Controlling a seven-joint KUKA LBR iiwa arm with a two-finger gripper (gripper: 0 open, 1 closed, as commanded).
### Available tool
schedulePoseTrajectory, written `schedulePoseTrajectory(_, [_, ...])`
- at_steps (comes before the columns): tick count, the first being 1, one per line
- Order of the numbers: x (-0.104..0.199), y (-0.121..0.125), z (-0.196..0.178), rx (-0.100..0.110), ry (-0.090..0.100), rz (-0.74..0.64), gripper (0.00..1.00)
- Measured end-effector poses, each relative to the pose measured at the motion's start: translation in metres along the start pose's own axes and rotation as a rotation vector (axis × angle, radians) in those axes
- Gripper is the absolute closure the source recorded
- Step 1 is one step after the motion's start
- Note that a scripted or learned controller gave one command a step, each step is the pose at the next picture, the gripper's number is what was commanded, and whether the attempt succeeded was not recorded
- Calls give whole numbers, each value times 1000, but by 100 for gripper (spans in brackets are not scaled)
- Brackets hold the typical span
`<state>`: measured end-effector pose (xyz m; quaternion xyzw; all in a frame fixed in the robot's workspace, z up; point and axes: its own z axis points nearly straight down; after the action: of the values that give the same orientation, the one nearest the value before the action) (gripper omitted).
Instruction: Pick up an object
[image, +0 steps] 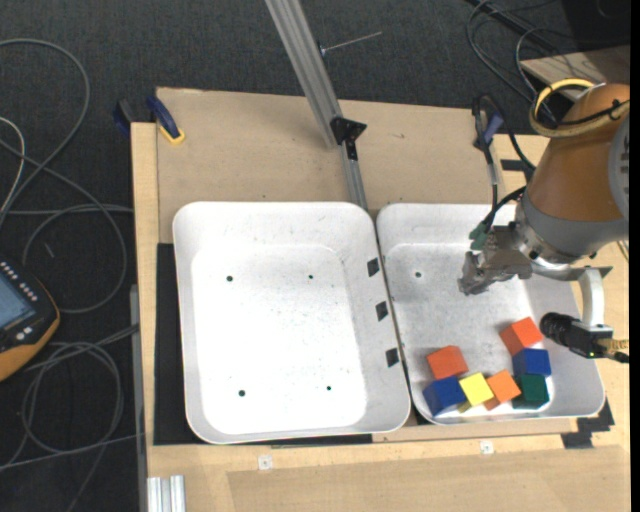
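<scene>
Here the gripper (478, 282) hangs above the right bin's (440, 232) bare floor, nothing visibly in it; its opening cannot be told. The blocks (487, 377) cluster at that bin's near corner, so the step looks like approach, calling for a descent there.

No legible text, labels, brands, numbers or signs appear on any surface in the camera view.
</scene>
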<state>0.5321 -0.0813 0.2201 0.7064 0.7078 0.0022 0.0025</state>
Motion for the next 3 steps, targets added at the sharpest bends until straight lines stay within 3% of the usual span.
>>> schedulePoseTrajectory(1, [-6,5,-62,-2,-1,1,100])
schedulePoseTrajectory(2, [48,-7,-65,8,4,-5,100])
schedulePoseTrajectory(3, [103,-17,-46,10,3,-5,100])
